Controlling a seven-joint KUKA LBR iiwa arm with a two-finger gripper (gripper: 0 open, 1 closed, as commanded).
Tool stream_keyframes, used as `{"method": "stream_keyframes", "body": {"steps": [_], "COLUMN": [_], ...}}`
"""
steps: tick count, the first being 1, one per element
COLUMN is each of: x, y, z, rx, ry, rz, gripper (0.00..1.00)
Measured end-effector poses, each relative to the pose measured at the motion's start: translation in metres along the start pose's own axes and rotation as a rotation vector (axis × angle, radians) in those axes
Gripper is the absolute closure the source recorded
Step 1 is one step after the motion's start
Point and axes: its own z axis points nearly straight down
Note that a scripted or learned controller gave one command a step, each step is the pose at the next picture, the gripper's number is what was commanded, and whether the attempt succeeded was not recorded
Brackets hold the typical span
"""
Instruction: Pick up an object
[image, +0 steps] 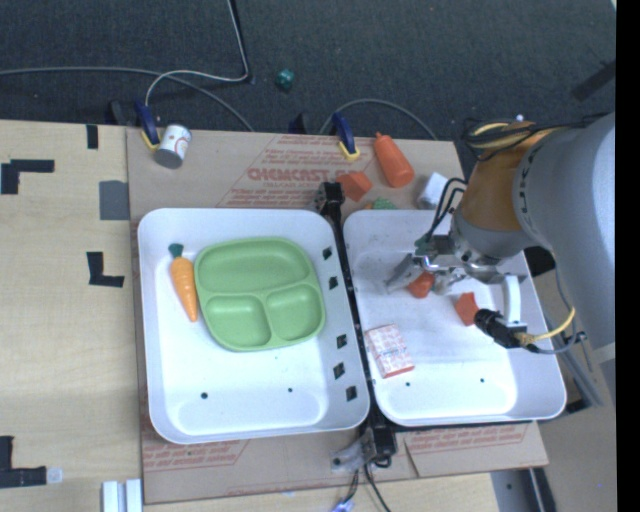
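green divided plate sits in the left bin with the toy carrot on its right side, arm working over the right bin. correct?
Not quite. In the camera view the toy carrot lies on the left side of the green divided plate, not the right. The rest holds: the plate sits in the left bin, and the arm works over the right bin.

A robotics lab: 2 white bins (160, 300) on a clamped, cabled bench (60, 300).

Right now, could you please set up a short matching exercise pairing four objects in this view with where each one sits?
Things:
1. toy carrot
2. green divided plate
3. pink patterned packet
4. orange bottle

Places:
A. front of the right bin
B. on the cardboard behind the bins
C. middle of the left bin
D. left bin, beside the plate's left edge

Pairs: 1-D, 2-C, 3-A, 4-B
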Motion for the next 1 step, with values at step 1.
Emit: {"method": "stream_keyframes", "body": {"steps": [1], "x": [0.0017], "y": [0.0003], "z": [-0.0097], "rx": [0.0], "ry": [0.002], "rz": [-0.002], "gripper": [1.0]}}
